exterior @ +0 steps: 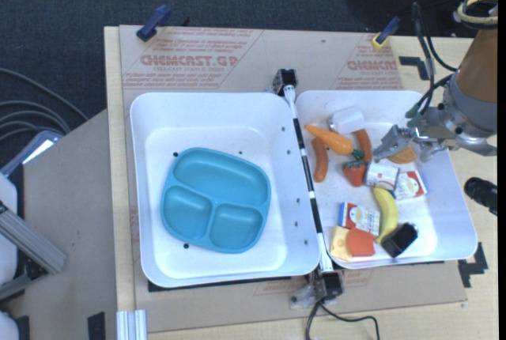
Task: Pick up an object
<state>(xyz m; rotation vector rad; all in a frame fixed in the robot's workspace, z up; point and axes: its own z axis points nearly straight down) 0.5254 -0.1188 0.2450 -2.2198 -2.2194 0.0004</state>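
- Over the right bin (466, 232), near its far right side, the tool (405, 142) hangs low above the clutter; the arm enters from the right edge of the view, so the nearest toys are the ones under its wrist.
- Whether the tool is spread or pressed together I cannot tell: metal parts show, but the tips blur into what lies beneath them.
- An orange-coloured piece (402, 156) lies right below the tool, touching or almost touching it; nothing is visibly between the tips, so I judge no object is held yet.
- Just beside that, toward the near edge, a small white carton (383, 175) and a red-and-white packet (410, 187) lie flat, with a banana (386, 209) just beyond them.
- Further left in the same bin, a carrot (330, 139) and two sausages (321, 163) lie apart from the tool.
- All toys sit loose in the right bin, probably as a pick pile; the left bin (146, 125) carries a blue divided plate (214, 199), well apart on the table (198, 54).
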